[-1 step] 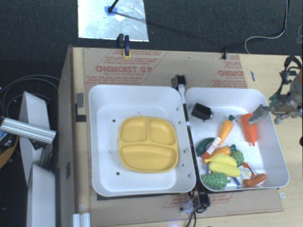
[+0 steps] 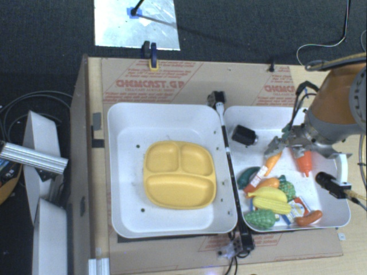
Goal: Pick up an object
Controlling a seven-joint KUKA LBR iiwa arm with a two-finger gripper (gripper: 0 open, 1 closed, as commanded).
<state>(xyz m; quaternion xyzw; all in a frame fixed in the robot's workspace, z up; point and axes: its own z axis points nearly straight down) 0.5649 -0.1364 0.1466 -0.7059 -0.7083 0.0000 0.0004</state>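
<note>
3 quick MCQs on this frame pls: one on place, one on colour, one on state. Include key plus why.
1. Where is the divided plate?
A. in the left bin
B. in the right bin
C. on the bench outside both bins

2. What colour is that plate?
A. red
B. yellow
C. blue

3. How do the toys lie in the right bin?
A. spread evenly over the whole floor
B. stacked on the plate
C. bunched toward the near end, with a black block apart at the far end

Key:
1 A: the plate sits on the floor of the left bin.
2 B: all of it is plain yellow.
3 C: the corn, the green pieces and the rest crowd the near end, and the black block lies alone farther back. The hand is above this bin.
</note>
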